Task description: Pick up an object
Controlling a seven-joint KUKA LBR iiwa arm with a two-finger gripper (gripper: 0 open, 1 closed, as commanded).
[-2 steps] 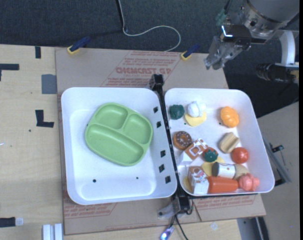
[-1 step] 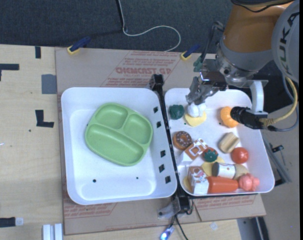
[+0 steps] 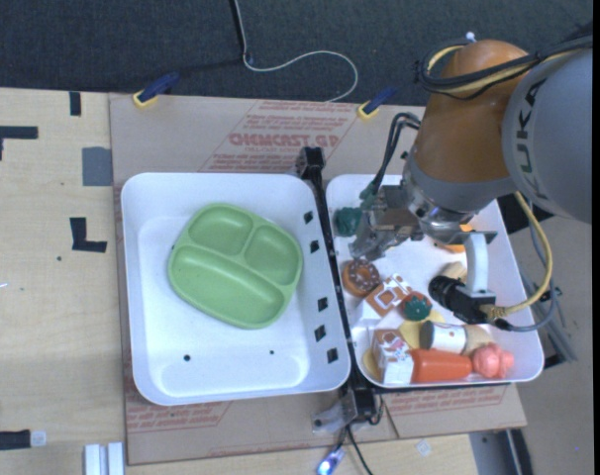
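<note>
Camera view looks down at a slant on the table (image 3: 43, 265), where two shallow white bins sit side by side on a cardboard sheet (image 3: 270, 137). The left bin (image 3: 142, 364) carries a green divided plate (image 3: 236, 263), lying flat near its middle, a little toward the far edge. The arm (image 3: 468, 117), grey with its orange band, reaches over the far half of the right bin (image 3: 458, 382). Its claw (image 3: 374, 236) hangs low near that bin's left wall. Whether the claw is wide or narrow cannot be told, and nothing can be seen held in it.

A small teal object (image 3: 347, 220) lies just beside the claw, against the left wall. Just nearer along that wall is a round brown piece (image 3: 359, 279), with an orange and white box (image 3: 389, 295) next to it and a green and yellow ball (image 3: 416, 310) beyond that. Along the near edge sit a brown and white carton (image 3: 390, 355), an orange carrot-shaped toy (image 3: 445, 366) and a pink piece (image 3: 494, 361) at the near right corner. A pale cylinder (image 3: 449, 337) lies just behind the carrot shape.
</note>
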